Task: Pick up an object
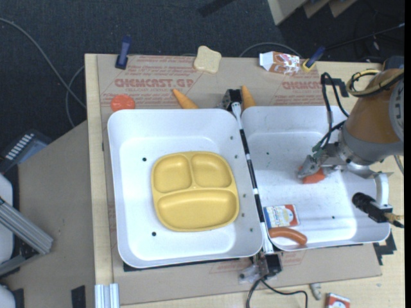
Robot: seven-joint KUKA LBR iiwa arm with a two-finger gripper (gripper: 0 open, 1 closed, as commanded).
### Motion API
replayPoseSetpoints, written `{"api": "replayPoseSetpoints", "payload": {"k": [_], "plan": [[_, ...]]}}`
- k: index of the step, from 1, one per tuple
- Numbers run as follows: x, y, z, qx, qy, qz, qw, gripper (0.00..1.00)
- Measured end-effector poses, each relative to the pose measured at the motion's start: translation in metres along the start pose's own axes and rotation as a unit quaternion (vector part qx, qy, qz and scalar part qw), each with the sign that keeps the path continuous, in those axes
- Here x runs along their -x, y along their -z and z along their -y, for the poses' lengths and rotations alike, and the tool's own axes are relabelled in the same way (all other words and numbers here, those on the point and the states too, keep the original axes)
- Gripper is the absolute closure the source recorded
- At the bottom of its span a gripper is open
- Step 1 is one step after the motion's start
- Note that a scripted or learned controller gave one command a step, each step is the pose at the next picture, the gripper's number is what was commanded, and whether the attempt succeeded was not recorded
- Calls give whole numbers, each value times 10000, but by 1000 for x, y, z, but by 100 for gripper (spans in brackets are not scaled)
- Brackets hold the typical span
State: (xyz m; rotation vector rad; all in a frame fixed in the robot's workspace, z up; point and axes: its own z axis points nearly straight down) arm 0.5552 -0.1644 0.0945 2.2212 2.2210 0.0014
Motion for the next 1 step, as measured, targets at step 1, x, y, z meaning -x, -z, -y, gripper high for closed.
{"api": "replayPoseSetpoints", "payload": {"k": [1], "plan": [[-131, 91, -42, 10, 18, -11, 10000, 100]]}}
